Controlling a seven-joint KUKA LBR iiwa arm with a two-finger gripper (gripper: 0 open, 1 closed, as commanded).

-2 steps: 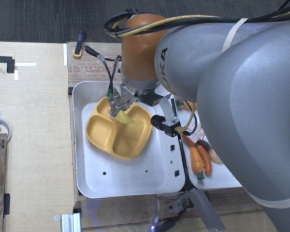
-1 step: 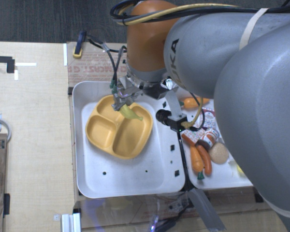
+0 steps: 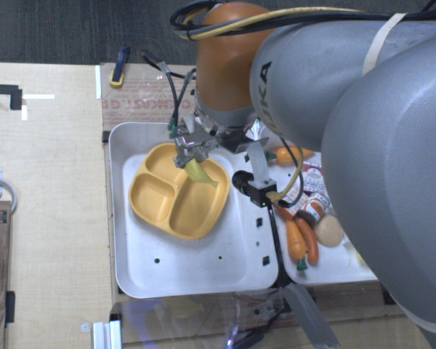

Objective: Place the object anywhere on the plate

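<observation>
A yellow divided plate [image 3: 176, 195] lies in the left white bin [image 3: 182, 267]. My gripper [image 3: 192, 153] hangs over the plate's upper right part, fingers pointing down. A small yellow-green object [image 3: 199, 171], like a little banana or pepper, sits between the fingertips and hangs just over the plate's right compartment. The gripper is shut on it.
The right bin [image 3: 334, 267] holds orange carrots [image 3: 299, 240], a small jar [image 3: 312, 209], a tan round piece [image 3: 329, 231] and an orange item [image 3: 289, 153]. The arm covers much of that bin. A blue-yellow clamp [image 3: 119, 67] lies beyond the left bin.
</observation>
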